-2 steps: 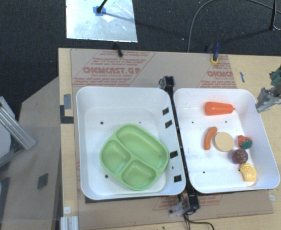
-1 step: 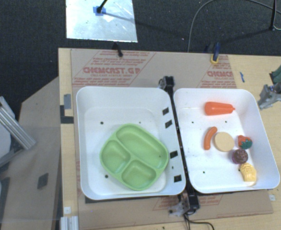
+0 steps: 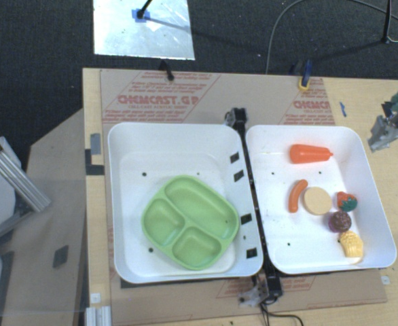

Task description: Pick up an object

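Camera view: carrot [image 3: 310,154] lies left-right.

Both bins, the left bin [image 3: 121,182] and the right bin [image 3: 372,202], are plain white. The divided plate [image 3: 189,221] is pale green. The carrot [image 3: 310,154] is orange, the sausage [image 3: 297,195] orange-red, the round disc [image 3: 316,200] cream, the corn [image 3: 351,244] yellow. The surface [image 3: 212,90] is tan with red lettering.

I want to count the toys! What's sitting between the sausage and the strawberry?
A round tan cookie lies between the sausage and the strawberry in the right bin, seen in the camera view.
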Controlling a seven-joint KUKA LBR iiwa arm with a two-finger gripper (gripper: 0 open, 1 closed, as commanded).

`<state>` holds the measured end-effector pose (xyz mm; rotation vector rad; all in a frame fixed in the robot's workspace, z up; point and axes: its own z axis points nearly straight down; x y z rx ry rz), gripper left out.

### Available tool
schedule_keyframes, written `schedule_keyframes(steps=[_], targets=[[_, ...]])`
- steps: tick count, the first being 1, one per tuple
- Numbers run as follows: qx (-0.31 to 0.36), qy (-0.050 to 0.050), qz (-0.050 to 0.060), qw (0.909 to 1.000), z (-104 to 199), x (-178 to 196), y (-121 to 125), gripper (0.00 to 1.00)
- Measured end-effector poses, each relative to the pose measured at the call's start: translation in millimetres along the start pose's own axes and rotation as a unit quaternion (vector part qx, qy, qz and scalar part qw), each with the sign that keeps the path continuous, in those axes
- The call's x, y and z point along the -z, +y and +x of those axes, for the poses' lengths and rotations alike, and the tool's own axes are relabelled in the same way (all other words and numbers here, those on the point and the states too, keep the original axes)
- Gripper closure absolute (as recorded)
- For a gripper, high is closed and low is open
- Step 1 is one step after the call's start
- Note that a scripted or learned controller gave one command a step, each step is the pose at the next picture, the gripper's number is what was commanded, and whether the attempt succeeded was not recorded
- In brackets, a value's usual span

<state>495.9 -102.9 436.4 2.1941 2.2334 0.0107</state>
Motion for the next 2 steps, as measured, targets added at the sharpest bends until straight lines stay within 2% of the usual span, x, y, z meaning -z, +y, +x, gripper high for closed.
schedule_keyframes(steps=[2], targets=[[0.005,-0.001,-0.004,1.0,0,23,2,1.0]])
